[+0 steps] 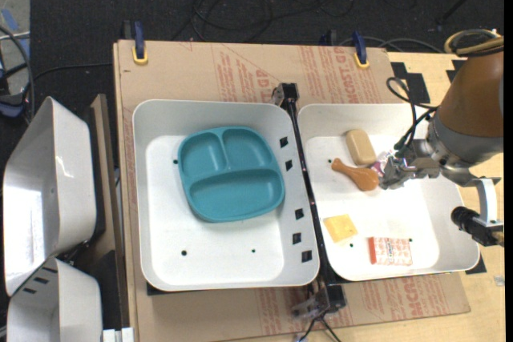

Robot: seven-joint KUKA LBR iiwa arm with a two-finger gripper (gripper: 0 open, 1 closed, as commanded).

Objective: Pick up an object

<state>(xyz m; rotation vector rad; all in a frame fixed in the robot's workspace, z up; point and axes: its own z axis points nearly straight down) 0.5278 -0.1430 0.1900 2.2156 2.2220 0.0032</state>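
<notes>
My arm enters from the right, and its orange band and grey wrist are cut off by the frame edge, so the upper links cannot be inspected. My claw sits low over the right bin, and it is small and dark against cable clutter — I cannot tell whether it is wide or narrow. A bit of pink-purple shows right at the tips; what it belongs to is not readable.

Nearest object: a brown wooden spoon-shaped piece, rounded end toward my claw, thin handle pointing toward the bin divider. Its rounded end lies just beside the claw tips; whether they touch it is not resolvable, and nothing confirms that it is between them. It rests on the bin floor in the upper half of the right bin.

Just above the spoon lies a tan rounded block, close to it but seemingly apart. Lower in the same bin, a yellow square piece lies flat near the divider, and a red-and-white packet lies near the front wall — its print is too small to read.

The left bin holds a teal divided plate with three compartments, tilted slightly in plan, resting flat mid-bin. Both bins stand on a cardboard sheet clamped at its far edge. A white tub at the far left is partly cut off by the frame.
</notes>
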